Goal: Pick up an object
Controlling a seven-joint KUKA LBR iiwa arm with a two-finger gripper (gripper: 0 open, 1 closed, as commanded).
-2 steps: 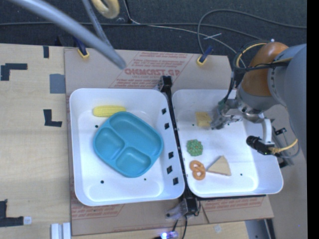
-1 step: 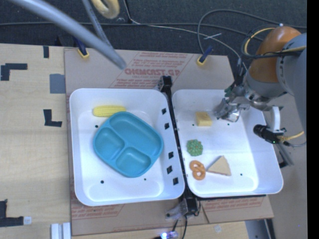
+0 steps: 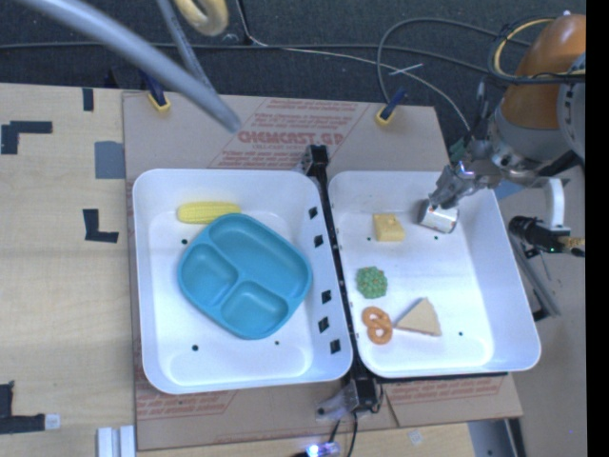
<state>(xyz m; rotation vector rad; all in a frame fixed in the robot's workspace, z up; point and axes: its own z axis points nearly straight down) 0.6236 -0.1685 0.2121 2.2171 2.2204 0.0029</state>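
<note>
We judge the yellow block (image 3: 387, 227) light and stiff, best pinched across its flat sides; whether the gripper (image 3: 439, 216) just beside it is open, we cannot tell.

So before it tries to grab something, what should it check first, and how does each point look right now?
1. Gripper is over the right bin: ok.
2. Something within close reach: ok, the yellow cheese-like block lies just beside the gripper.
3. Fingers free of any load: cannot tell from this view.
4. Block has room around it: ok, the green broccoli piece, pretzel and tan wedge lie apart.
5. Left bin items out of the way: ok, the blue divided plate and corn cob lie across the divider.
</note>
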